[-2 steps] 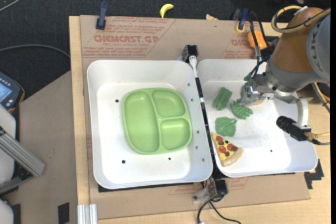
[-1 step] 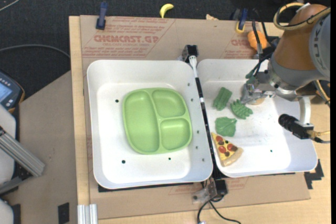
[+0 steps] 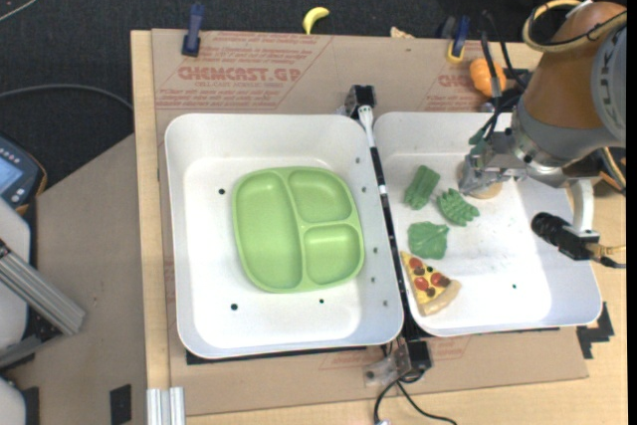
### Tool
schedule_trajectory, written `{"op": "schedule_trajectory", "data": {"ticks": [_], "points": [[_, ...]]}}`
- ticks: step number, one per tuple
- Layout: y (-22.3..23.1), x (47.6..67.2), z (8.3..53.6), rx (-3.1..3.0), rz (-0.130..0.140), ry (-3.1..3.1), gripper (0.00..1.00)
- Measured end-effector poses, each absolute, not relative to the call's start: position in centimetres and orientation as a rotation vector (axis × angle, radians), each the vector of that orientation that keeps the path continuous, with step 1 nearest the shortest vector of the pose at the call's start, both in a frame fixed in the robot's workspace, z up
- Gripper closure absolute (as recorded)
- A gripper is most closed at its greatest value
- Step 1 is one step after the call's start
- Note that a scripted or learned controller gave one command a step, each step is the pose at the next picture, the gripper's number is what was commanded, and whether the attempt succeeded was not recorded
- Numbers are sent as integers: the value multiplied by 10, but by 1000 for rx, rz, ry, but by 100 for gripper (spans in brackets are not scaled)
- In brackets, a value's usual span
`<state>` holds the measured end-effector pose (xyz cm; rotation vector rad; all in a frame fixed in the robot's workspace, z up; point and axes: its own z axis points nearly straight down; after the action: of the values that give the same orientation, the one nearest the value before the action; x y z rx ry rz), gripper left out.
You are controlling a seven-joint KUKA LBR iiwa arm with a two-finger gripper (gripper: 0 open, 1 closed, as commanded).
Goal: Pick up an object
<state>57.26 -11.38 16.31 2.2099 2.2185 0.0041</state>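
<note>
2 white bins sit side by side on a brown board. The left bin [image 3: 189, 244] holds a green divided plate [image 3: 298, 229]. In the right bin [image 3: 518, 299] lie 3 green pieces [image 3: 430, 239] and a pizza slice toy [image 3: 430, 282] at lower left. The gripper [image 3: 481, 176] hangs over the right bin's upper part, beside the pieces.

Glossy white plastic bins [image 3: 199, 214] hold a smooth matt-green plastic tray [image 3: 298, 229].

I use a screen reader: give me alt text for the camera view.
The arm's gripper is low in the right bin, beside three green toy pieces and a pizza slice. The left bin holds a green divided plate.
</note>
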Motion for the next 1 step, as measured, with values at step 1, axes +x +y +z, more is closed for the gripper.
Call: {"op": "schedule_trajectory", "data": {"ticks": [1], "points": [[-117, 623, 82, 2215, 3, 2221, 100]]}}
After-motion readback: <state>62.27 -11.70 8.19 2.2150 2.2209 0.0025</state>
